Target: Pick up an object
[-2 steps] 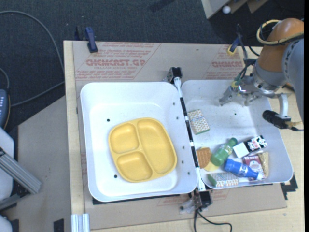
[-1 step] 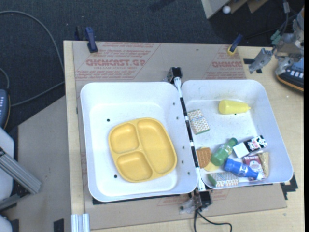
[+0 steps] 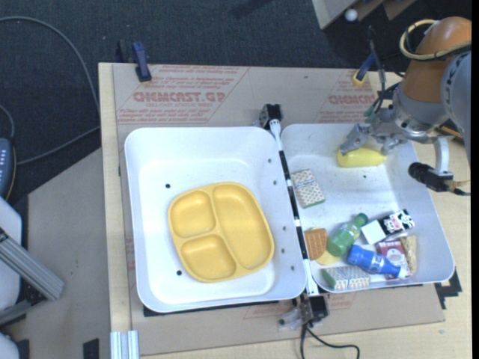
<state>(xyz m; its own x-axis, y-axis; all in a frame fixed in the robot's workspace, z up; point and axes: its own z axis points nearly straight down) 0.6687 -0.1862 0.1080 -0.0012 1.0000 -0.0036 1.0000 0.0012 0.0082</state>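
My gripper (image 3: 365,143) hangs over the far part of the right bin (image 3: 426,200), right above a yellow banana-like object (image 3: 359,158) and touching or nearly touching its top. The yellow object seems to lie on the bin floor. Nearer the front of the same bin lie a patterned packet (image 3: 307,188), a green bottle (image 3: 346,236), a blue bottle (image 3: 370,260), a black-and-white box (image 3: 390,225) and an orange waffle-like piece (image 3: 316,241).
The left bin (image 3: 150,163) holds a yellow divided plate (image 3: 221,232). A black divider clip (image 3: 271,114) sits where the bins meet at the back. The grey arm with its orange band (image 3: 441,51) enters from the upper right.
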